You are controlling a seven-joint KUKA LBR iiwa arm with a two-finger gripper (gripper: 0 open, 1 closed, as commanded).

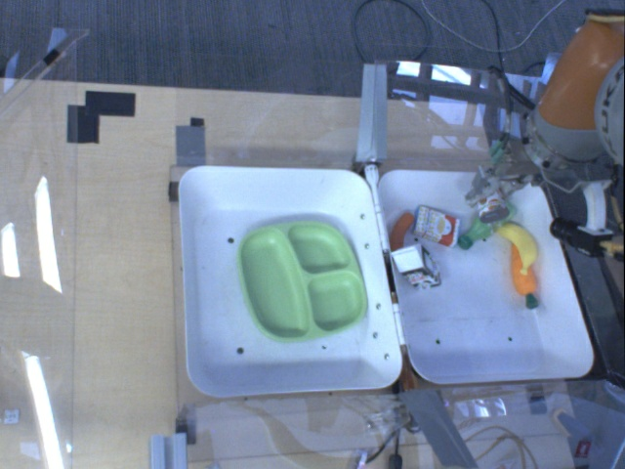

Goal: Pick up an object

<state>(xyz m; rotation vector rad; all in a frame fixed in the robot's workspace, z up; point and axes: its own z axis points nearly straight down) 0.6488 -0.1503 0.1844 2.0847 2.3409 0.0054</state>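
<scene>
Wooden bench (107, 262) surface, pale, carried two shallow white bins side by side, with dark carpet beyond its far edge.

Right bin (488, 340) held the loose objects, all grouped in its far half. A yellow banana (521, 243) lay near the right wall, with an orange carrot (525, 281) just beside its near end, the carrot's green tip pointing toward the viewer. A small green item (476, 234) lay just left of the banana. A red and white carton (436, 226) sat left of that, tilted. An orange-red object (401, 230) rested against the bin's left wall. A small white box (408, 259) lay just near of the carton, with a small metallic-looking piece (426, 278) touching it; its nature could not be determined.

Gripper (496, 186) was positioned over the far right corner of the right bin, above the green item and the banana's far end. Whether the fingers were spread or pressed together could not be told; nothing was seen between them.

Left bin (210, 350) contained a green divided plate (301, 279) with three compartments, lying flat near its centre.

Cables (459, 18) trailed across the carpet behind the bins.
</scene>
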